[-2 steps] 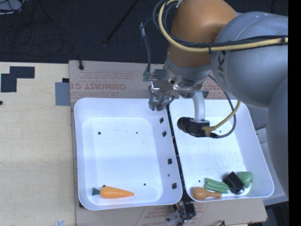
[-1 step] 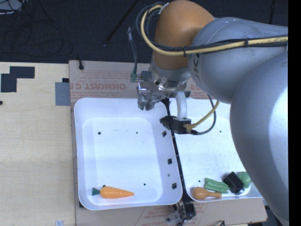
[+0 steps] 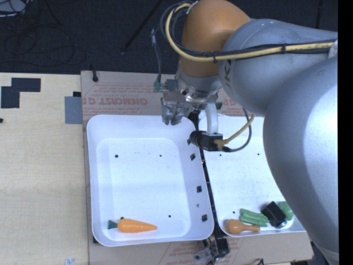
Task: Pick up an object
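Observation:
An orange toy carrot (image 3: 137, 226) with a green top lies along the near wall of the left bin (image 3: 99, 148). In the near corner of the right bin (image 3: 242, 170) sit a small orange gourd-shaped piece (image 3: 241, 227), a green pod (image 3: 253, 217), a black block (image 3: 274, 214) and a green piece (image 3: 285, 208) behind it. My gripper (image 3: 172, 115) hangs over the far right corner of the left bin, well away from all of these. Nothing shows in its grasp.
The big grey arm (image 3: 298, 120) covers the right bin's far right part. A black divider strip (image 3: 203, 175) runs between the bins. Cardboard (image 3: 121, 93) lies under the bins, with a pale wooden bench (image 3: 38, 164) to the left.

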Available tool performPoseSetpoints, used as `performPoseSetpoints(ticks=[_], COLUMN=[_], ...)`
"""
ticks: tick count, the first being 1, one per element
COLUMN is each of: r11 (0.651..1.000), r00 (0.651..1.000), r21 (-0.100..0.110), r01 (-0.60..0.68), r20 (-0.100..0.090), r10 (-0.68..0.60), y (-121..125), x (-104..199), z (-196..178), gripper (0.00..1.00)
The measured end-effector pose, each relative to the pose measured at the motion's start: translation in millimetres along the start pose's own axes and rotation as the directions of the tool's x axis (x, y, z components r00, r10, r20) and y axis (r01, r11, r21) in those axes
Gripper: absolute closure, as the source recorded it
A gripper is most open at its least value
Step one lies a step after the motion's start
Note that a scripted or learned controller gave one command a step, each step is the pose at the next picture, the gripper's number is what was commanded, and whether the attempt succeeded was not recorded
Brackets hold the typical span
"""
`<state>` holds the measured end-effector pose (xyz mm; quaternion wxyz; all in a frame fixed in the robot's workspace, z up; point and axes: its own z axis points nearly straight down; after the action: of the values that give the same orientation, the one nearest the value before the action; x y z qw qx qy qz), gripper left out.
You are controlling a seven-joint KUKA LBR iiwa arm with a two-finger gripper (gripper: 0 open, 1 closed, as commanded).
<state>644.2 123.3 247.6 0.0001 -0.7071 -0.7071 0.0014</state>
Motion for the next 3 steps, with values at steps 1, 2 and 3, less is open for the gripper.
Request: performPoseSetpoints(ticks=[1,2,3], r11=[1.0,1.0,1.0], r00=[1.0,1.0,1.0], r21=[-0.002,-0.016,0.008], r01=[-0.005,0.001,0.0], r20=[0.0,-0.005,0.0], r10=[0.005,-0.001,0.0], y=[-0.3,-90.5,-88.3], x=[-64.0,-74.2,-66.4], z=[-25.2,-184.6,-105.3], gripper=[1.0,1.0,1.0])
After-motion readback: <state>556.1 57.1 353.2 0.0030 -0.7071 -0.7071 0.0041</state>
